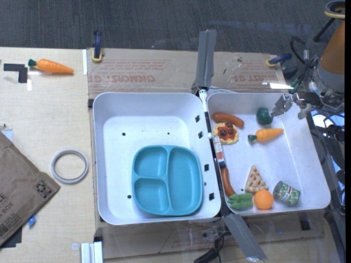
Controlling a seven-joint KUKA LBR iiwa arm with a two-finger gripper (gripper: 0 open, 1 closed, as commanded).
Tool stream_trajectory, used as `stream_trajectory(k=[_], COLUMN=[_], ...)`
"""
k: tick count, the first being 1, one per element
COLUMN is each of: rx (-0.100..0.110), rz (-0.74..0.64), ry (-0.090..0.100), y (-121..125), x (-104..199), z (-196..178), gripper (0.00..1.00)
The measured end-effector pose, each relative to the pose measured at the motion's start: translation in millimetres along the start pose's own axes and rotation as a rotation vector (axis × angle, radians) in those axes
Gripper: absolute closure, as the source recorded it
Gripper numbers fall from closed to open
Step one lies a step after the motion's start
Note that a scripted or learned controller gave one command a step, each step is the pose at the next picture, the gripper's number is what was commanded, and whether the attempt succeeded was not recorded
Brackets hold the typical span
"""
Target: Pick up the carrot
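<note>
Cardboard printed "CHEMCAST GP" backs the bench's right bin (315,163), where the carrot (267,135) lies near the open, empty gripper (292,106).

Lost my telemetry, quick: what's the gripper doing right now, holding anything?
Gripper: open, holding nothing, poised above the right bin's far right corner; the carrot lies loose in that bin.

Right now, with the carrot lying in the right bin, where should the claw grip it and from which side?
Grip the carrot across its thick middle, coming straight down from above. It lies flat on the right bin floor, green top toward the pizza slice, tip pointing right, with free floor on both long sides. The claw hovers just up-right of it, so the approach looks short.
</note>
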State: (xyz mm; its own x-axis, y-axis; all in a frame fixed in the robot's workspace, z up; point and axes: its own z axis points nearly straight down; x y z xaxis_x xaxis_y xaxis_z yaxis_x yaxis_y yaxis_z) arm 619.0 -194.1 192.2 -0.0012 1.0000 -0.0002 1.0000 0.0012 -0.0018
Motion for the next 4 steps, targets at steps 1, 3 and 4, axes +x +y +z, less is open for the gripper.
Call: stream_trajectory(k=[1, 3, 4], rx=[-0.021, -0.001, -0.004], rz=[-0.097, -0.060, -0.058], ry=[0.002, 0.010, 0.004], y=[-10.1, -37.9, -37.5], x=[-24.1, -20.8, -22.9], z=[86.2, 99.7, 90.4], gripper=[0.00, 0.00, 1.00])
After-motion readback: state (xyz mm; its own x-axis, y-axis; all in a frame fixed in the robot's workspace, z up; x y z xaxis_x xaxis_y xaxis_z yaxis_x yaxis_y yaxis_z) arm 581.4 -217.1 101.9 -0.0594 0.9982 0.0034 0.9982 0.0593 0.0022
